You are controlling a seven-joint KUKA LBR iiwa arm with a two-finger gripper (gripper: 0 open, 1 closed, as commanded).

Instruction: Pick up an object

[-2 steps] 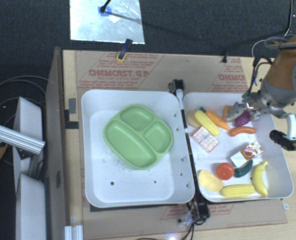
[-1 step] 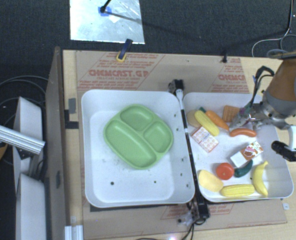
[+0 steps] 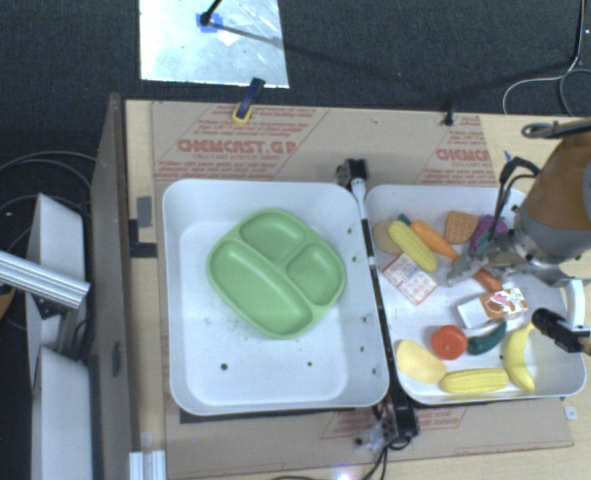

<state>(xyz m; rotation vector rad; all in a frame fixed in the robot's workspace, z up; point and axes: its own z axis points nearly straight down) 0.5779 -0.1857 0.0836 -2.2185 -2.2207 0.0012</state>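
Two shallow white plastic bins are seen side by side on a cardboard-lined bench. In the left bin (image 3: 190,368) a glossy green three-compartment plate (image 3: 275,271) is laid near the centre. The right bin (image 3: 565,373) is crowded with smooth toy food: a corn cob (image 3: 412,245) and a carrot (image 3: 433,239) at ten o'clock, a checked waffle (image 3: 460,227) at twelve, a round red tomato (image 3: 449,342) and a curved banana (image 3: 518,358) toward six. The gripper (image 3: 472,263) is lowered among these near the bin's centre; whether it is released or clenched cannot be told.
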